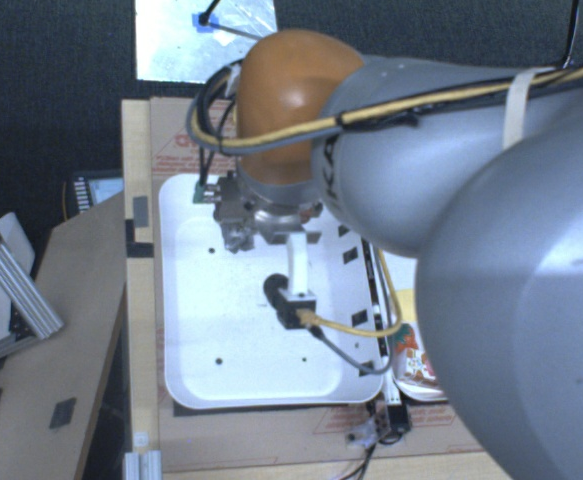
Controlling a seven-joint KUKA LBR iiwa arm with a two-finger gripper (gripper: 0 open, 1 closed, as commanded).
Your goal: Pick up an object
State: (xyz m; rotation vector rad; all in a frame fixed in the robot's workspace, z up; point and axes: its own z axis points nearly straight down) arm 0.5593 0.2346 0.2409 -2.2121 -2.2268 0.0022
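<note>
Object: the only candidate I can make out is a printed packet [418, 363] with red and green markings. It lies just past the right rim of the left bin [186, 393], and the arm [491, 218] covers most of it.
Gripper: the gripper [239, 233] hangs low over the back left part of the left bin, well apart from the packet.
Pincer state: I cannot tell whether it is spread or pressed together, because the wrist blocks my line of sight. I see nothing in its hold.
Step in hand: I judge this to be the reach. No pick has been made yet.
Bin floor below: white and bare, as far as I can see.
Next move calls for: travel to the right towards the packet, then a descent squarely over it before closing.
</note>
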